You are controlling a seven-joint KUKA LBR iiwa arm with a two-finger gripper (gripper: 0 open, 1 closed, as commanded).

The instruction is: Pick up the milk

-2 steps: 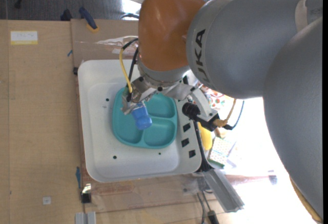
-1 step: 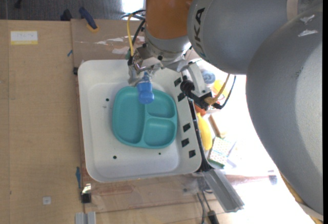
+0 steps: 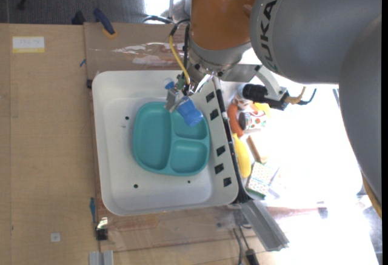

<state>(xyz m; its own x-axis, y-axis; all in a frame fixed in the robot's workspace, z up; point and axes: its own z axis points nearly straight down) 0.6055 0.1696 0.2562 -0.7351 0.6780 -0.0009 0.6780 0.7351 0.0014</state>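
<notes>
A teal divided plate (image 3: pixel 170 147) lies in the left white bin (image 3: pixel 115 136), which sits on a brown tabletop (image 3: pixel 42 136). In the right bin (image 3: pixel 303 197), overexposed and hard to read, lie a banana (image 3: pixel 242 157), a small checkered box (image 3: pixel 260 179) and a carrot-like orange piece (image 3: pixel 234 119).

Gripper (image 3: pixel 176 95) low, arm (image 3: pixel 291 15) overhead

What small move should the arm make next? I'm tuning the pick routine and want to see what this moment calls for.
Probably lift straight up a little. The gripper is over the teal tray in the left bin, with a blue item at its tip; a short lift would show whether it is really held.
</notes>
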